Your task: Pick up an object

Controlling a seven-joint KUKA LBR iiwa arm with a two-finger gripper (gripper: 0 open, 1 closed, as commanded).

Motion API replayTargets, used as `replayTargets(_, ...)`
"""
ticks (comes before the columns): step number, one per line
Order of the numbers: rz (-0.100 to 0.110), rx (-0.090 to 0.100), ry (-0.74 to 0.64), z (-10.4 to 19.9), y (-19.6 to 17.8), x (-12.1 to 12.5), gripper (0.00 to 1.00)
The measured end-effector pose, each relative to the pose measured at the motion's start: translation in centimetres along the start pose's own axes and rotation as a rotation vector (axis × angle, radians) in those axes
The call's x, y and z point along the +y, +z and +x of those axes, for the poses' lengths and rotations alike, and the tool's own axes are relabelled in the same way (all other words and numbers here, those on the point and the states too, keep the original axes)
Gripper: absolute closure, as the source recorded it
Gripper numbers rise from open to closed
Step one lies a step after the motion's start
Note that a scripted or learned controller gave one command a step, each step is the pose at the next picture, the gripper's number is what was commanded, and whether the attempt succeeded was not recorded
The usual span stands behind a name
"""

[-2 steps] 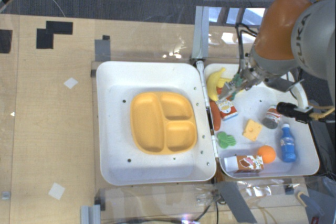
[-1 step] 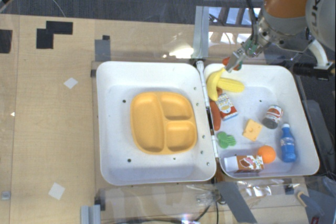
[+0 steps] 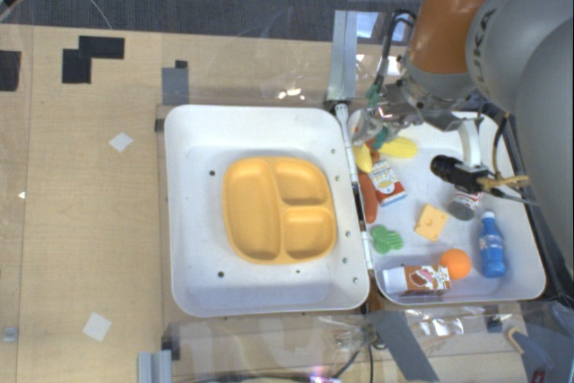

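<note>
nearest to me, along the front wall of the right bin (image 3: 525,281), a brown and red carton (image 3: 421,279) lies on its side. an orange ball (image 3: 456,265) sits just beside its right end, and a blue bottle (image 3: 491,247) lies a little further right, cap pointing away from me. 1 step back there is a small green toy (image 3: 387,239) near the bin's left wall and a yellow cheese wedge (image 3: 432,222) to its right, the 2 apart.

the left bin (image 3: 193,282) holds a yellow divided tray (image 3: 278,209) with 3 compartments, lying flat in the middle and clear of every wall.

further back in the right bin, a red-orange stick (image 3: 367,197) lies along the left wall. a small red and white carton (image 3: 386,182) sits just beside it. past those, a rounded yellow piece (image 3: 363,159) rests near the left wall and a longer yellow piece (image 3: 403,148) lies to its right.

the gripper (image 3: 380,128) is down over the far left corner of the right bin, right above those 2 yellow pieces, with something green and yellow at its tip that is too small for me to name. i cannot tell whether the gripper is open or closed, and i cannot see that it holds anything. every object i can name lies in a bin. behind it the orange band (image 3: 448,13) and the grey arm (image 3: 525,40) fill the far right.
</note>
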State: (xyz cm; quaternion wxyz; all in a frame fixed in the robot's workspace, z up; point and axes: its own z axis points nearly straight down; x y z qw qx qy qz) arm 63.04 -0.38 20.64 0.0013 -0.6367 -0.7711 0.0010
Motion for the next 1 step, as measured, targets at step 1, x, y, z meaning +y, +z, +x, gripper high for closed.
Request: replayTargets(1,-0.005,-0.003,-0.05,-2.98,-0.25,2.15,1.0)
